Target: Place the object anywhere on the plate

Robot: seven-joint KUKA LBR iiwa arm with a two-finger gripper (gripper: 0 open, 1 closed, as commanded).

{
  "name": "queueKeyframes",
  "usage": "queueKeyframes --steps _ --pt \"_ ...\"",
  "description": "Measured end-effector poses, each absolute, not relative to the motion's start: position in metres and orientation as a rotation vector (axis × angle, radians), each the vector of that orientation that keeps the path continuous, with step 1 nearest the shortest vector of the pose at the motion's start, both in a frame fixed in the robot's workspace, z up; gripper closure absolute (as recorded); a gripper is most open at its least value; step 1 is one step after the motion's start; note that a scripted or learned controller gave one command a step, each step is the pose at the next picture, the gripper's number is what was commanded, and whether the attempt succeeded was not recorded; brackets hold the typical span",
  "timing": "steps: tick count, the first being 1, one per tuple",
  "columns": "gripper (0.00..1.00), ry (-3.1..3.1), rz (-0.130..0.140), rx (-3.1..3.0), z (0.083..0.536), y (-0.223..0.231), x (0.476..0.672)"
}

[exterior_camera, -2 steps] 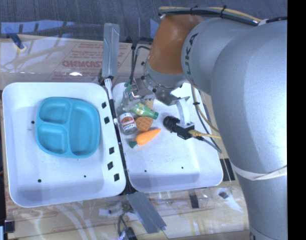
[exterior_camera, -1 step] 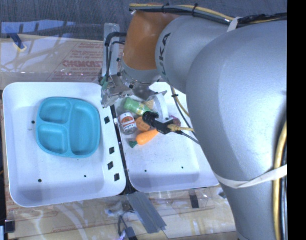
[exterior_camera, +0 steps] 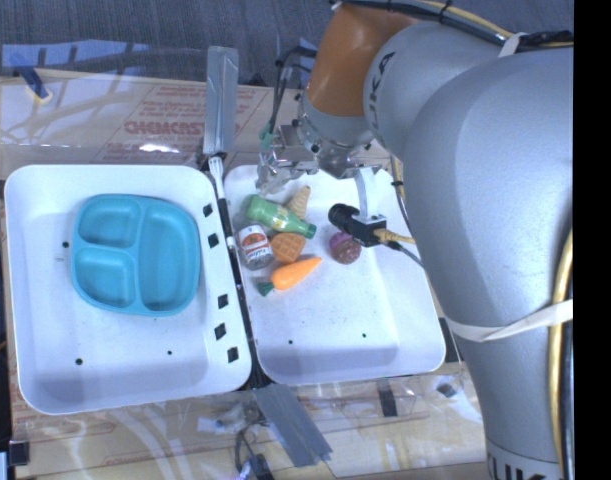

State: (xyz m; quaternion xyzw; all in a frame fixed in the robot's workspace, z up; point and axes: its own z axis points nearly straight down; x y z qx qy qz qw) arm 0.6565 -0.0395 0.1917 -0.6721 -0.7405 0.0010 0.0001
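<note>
The blue plate (exterior_camera: 137,253) lay in the left bin (exterior_camera: 45,368), a little toward that bin's far edge and well apart from the toys, all of which sat in the right bin (exterior_camera: 385,338). The task did not say which object was meant; the candidates were bunched near the far left corner of the right bin: a green bottle (exterior_camera: 278,217), a small can (exterior_camera: 254,246), a waffle-like piece (exterior_camera: 286,245), an orange carrot (exterior_camera: 292,273) and an ice-cream cone (exterior_camera: 300,201), with a dark round purple thing (exterior_camera: 345,248) just to their right. The gripper (exterior_camera: 275,168) hung over that far corner, above the bottle and cone, and whether the jaws were open or closed could not be told, nor whether they held anything. The likely trouble was crowding: bottle, can, waffle piece and carrot appeared to touch or nearly touch, so a descent could nudge neighbours, catch two things, or pinch the round bottle so that it rolled out. The bin's far wall and the divider between the bins sat close, leaving little room. A weakly held toy could drop while crossing the divider. The arm's bulk hid the right bin's far right corner, and a black cable part (exterior_camera: 357,224) partly overlapped the purple thing.
</note>
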Motion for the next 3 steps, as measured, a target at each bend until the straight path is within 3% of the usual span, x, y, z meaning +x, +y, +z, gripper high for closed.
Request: queueKeyframes --steps 1,2,3 --pt "1.00 -2.450 0.004 -1.961 0.191 0.028 0.656" --pt "1.00 -2.325 0.003 -2.112 0.192 -0.030 0.657" --pt "1.00 -2.316 0.005 -2.116 0.191 0.032 0.651"
